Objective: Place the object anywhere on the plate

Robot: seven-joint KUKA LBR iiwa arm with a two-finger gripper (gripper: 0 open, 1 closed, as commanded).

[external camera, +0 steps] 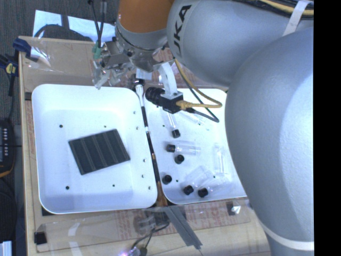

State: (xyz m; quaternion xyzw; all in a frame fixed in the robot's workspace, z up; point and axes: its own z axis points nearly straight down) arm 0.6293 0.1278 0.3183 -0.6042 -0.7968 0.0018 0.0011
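The gripper (102,74) is hovering above the left bin's (45,143) far rim. Jaw state: can't tell. A dark ribbed plate (99,151) is lying inside.

The arm (256,89) has a smooth, satiny grey shell, and the band (141,7) above its wrist is a smooth matt orange. Both bins, left (42,143) and right (213,97), look like smooth white plastic with a soft sheen. The plate (99,151) in the left bin is dark grey, matt and ribbed. The vials (200,177) in the right bin are clear and glossy with black caps. The bench (58,63) looks like pale wood under a shiny clear sheet.
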